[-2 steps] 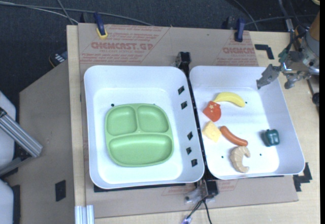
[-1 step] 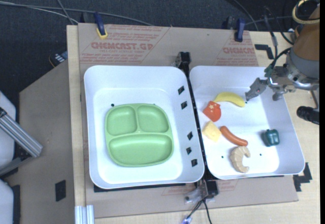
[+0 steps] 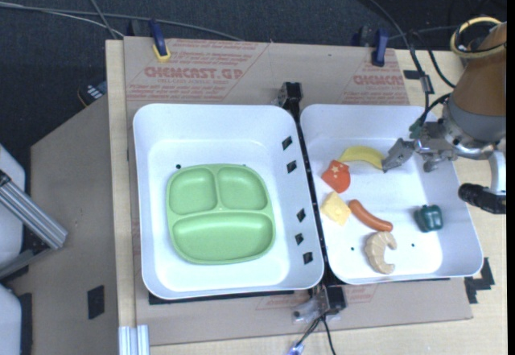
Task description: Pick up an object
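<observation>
Tool (image 3: 412,154) hovering over the right bin (image 3: 459,261), fingers spread apart, gripping nothing. Just left of the fingertips, a yellow banana (image 3: 362,156). Further down: red piece (image 3: 337,176), yellow chunk (image 3: 336,208), sausage (image 3: 370,216), beige pastry (image 3: 380,252), green item (image 3: 429,218). In the left bin (image 3: 149,184), a green divided plate (image 3: 220,212).

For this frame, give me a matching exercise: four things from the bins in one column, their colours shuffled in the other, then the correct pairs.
Things:
1. Divided plate in the left bin
2. Banana near the gripper
3. Sausage in the right bin
4. Small object near the right bin's right wall

Colours:
A. Yellow
B. Dark green
C. Light green
D. Orange-red

Pairs: 1-C, 2-A, 3-D, 4-B
</observation>
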Available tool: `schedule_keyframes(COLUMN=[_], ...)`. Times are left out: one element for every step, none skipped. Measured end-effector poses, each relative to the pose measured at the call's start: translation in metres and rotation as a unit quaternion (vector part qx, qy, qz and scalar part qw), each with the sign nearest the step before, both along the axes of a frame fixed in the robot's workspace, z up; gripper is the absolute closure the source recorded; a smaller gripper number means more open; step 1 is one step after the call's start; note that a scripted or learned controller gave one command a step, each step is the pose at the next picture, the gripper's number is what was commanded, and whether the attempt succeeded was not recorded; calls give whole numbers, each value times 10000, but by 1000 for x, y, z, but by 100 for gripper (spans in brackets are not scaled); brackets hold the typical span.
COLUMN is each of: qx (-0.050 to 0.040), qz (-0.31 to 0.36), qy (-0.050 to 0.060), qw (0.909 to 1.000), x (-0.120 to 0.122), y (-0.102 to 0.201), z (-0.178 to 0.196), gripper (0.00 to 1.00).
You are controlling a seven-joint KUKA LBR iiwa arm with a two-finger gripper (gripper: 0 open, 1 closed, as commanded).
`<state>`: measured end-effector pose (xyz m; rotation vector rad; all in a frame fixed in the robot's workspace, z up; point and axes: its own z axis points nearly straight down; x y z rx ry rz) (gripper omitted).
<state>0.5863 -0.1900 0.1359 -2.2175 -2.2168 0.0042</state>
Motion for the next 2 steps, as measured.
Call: schedule_keyframes(qx=[3,-7], qz=[3,1], qy=[3,-36], qw=[10000,10000], x=[-1,1], y=[1,0], z=[-53,-38], gripper=[0,100])
